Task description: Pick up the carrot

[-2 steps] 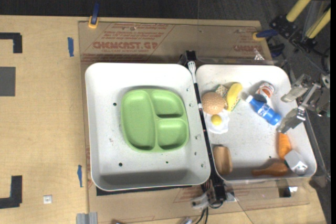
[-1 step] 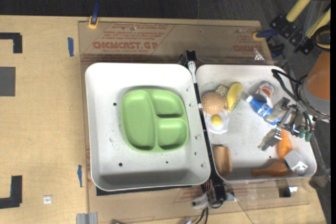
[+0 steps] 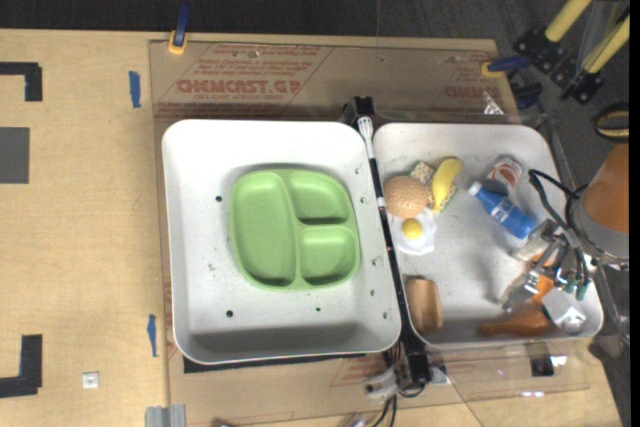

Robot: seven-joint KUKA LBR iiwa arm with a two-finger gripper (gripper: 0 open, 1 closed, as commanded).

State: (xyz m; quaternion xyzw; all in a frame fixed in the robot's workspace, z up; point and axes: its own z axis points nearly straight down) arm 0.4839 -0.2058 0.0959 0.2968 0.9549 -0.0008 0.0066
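The carrot (image 3: 514,323) is a brownish-orange, elongated piece lying along the front right of the right bin (image 3: 460,255), close to its front wall. My gripper (image 3: 546,297) hangs low directly over the carrot's right end, with cables around it. A bright orange patch shows right at the gripper, and I cannot say whether it belongs to the carrot. The arm's orange band (image 3: 610,197) sits at the right edge of the view.
The right bin also holds a blue bottle (image 3: 505,212), a banana (image 3: 445,183), a tan round item (image 3: 405,197), a fried egg toy (image 3: 415,232), a brown cylinder (image 3: 423,303) and a red-and-white item (image 3: 506,173). A green divided plate (image 3: 295,227) lies in the left bin (image 3: 190,245).
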